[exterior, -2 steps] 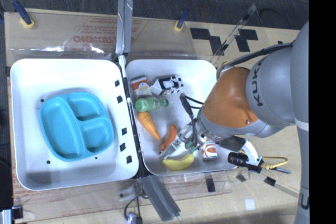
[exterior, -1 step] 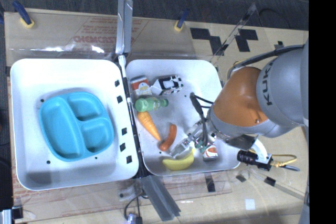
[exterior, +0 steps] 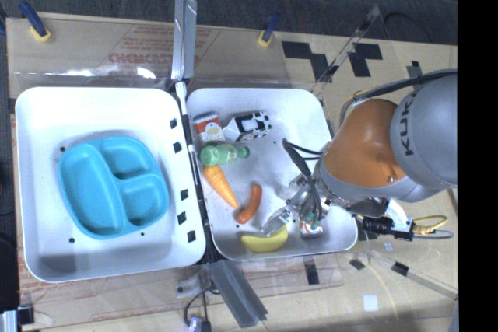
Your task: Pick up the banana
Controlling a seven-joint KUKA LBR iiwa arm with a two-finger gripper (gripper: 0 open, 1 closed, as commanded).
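Note:
A yellow banana (exterior: 264, 242) lies along the front wall of the right bin (exterior: 311, 106). My gripper (exterior: 289, 217) hangs just above and to the right of it, its metal fingers pointing down-left toward the banana's upper edge. One fingertip (exterior: 274, 228) appears to touch or nearly touch the banana; nothing shows between the fingers. The grey arm with its orange band (exterior: 364, 145) leans in from the right over the bin's right wall.
In the right bin lie a sausage (exterior: 250, 204), a carrot (exterior: 220, 183), a green bottle (exterior: 222, 155), a red-and-white packet (exterior: 207, 125) and a black-and-white toy (exterior: 253, 124). A blue divided tray (exterior: 113, 184) sits in the left bin (exterior: 47, 109).

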